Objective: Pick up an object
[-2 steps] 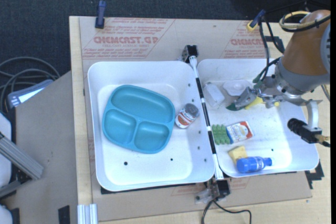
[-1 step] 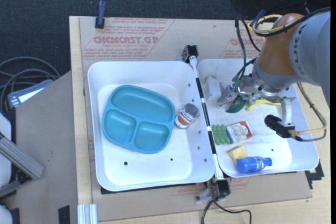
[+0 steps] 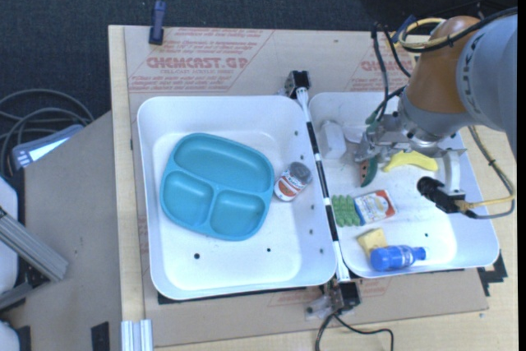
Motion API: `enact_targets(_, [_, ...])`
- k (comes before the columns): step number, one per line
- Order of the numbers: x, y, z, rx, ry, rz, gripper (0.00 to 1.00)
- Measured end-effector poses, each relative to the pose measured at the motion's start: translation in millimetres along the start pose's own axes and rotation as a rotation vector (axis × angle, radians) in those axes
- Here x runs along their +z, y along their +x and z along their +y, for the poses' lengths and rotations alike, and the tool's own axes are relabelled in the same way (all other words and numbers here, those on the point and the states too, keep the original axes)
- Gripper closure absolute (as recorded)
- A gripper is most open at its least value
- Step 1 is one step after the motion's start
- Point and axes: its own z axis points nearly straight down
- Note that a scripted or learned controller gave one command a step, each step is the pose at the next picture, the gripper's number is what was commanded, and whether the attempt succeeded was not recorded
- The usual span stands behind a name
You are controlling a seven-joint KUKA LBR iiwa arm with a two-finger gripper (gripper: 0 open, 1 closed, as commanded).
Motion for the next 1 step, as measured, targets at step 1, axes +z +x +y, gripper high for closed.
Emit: enact_targets(1, [-88.4,66.9,16.1,-0.001,0.002,0.002,1.0])
